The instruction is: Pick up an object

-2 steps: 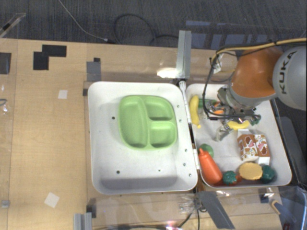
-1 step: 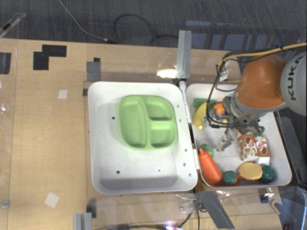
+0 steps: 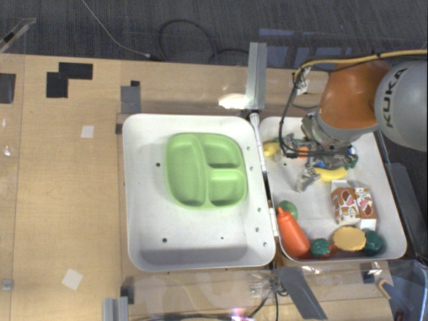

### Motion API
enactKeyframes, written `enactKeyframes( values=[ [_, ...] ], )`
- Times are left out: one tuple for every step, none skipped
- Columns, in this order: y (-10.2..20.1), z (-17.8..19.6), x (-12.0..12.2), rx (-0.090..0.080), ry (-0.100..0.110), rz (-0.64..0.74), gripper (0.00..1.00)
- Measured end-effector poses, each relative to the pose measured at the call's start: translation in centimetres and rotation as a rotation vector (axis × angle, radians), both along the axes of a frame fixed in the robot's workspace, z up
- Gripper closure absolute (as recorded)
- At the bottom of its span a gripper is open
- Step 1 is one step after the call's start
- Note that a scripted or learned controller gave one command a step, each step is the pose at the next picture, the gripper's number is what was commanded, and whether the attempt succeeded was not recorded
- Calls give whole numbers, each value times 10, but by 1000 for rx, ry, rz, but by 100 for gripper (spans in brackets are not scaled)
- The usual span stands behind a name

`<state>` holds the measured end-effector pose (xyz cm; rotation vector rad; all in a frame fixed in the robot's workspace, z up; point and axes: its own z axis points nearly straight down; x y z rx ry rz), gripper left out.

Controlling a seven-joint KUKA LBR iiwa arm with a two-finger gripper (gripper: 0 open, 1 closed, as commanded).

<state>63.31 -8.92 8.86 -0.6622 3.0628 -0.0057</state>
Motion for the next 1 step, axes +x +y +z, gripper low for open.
enactKeyframes(
  values=[
    [2,16,5,1,-17,3,100]
  ],
)
